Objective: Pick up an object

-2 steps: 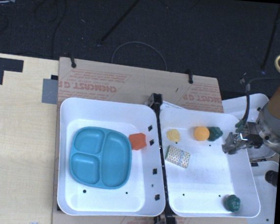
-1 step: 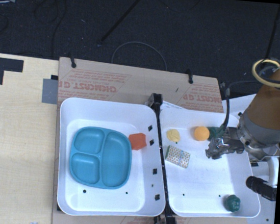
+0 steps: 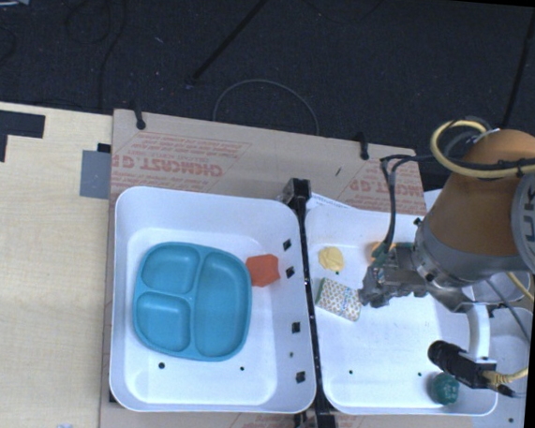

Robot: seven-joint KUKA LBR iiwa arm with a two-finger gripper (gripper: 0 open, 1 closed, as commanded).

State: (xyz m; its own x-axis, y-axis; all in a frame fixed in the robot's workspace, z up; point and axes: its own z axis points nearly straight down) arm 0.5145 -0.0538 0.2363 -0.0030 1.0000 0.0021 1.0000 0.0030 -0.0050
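The grey arm [image 3: 480, 205] with its orange band looms over the right bin [image 3: 391, 399], its end effector [image 3: 378, 292] low and just beside a small patterned packet [image 3: 339, 299]; whether it is open or closed I cannot tell. A yellow lump [image 3: 331, 259] lies near, a teal ball [image 3: 444, 389] sits well apart in the near corner. The left bin [image 3: 155, 209] holds a blue divided plate [image 3: 193, 300] and an orange block [image 3: 263, 270]. Nothing looks lifted yet; the grasp and the raise seem still to come
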